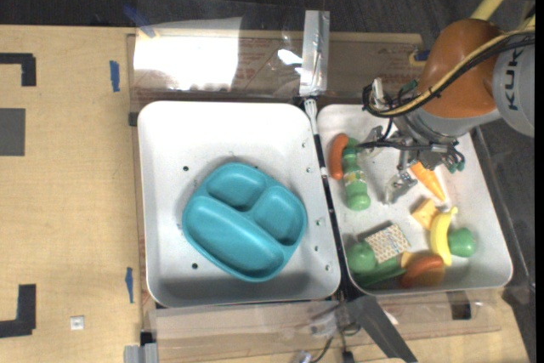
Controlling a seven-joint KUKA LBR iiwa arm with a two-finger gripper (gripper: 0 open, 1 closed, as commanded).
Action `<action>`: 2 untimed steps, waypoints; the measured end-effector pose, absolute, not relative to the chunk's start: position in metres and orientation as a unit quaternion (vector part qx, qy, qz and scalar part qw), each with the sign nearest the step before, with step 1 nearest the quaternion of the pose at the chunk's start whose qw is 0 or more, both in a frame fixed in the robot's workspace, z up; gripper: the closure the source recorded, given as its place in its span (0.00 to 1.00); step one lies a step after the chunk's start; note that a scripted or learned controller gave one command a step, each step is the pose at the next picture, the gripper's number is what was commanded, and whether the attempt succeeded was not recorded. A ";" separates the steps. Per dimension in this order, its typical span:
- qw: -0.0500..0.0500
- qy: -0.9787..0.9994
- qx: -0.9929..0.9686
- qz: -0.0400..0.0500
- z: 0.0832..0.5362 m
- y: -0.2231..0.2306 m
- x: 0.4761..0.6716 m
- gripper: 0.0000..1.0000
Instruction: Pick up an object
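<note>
My gripper [406, 176] hangs low over the upper middle of the right bin [497, 263], under the arm's orange band. Just to its right lies an orange cone-shaped toy [430, 182], close to or touching the gripper; I see nothing clearly held. Left of the gripper are an orange-red carrot toy [338, 155] and a green bottle toy [355, 190]. Toward the front of the bin lie a yellow banana [441, 235], a green ball [462, 243], a patterned block [388, 242], a green toy [363, 258] and an orange-red toy [423, 269].
The left bin [161, 132] holds a teal divided plate [245, 219]. A metal divider strip [315, 55] stands behind the bins. Cables loop from the wrist over the right bin's back edge. Cardboard bench surface lies to the left.
</note>
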State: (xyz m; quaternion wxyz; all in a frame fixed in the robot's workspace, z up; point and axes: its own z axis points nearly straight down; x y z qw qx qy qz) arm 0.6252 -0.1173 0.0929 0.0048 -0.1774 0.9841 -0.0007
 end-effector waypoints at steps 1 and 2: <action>0.006 0.977 -0.213 -0.001 0.089 -0.148 0.590 0.00; 0.014 0.977 -0.212 -0.003 0.103 -0.147 0.595 1.00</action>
